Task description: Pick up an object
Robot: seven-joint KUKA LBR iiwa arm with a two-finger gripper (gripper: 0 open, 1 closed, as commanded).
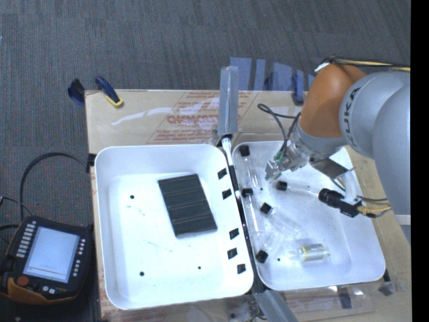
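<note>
Arm (pixel 375 119) cut off at right

Two shallow white plastic bins (pixel 110 180). Dark grey ribbed rectangular slab (pixel 187 205) in the left bin. Grey metal arm (pixel 382 123) with orange band (pixel 326 102). Tan cardboard bench top (pixel 161 113).

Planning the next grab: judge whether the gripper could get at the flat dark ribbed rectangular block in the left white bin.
Probably yes. The flat dark ribbed rectangular block lies alone, uncovered; the gripper hangs over the right white bin, with the low divider between.
</note>
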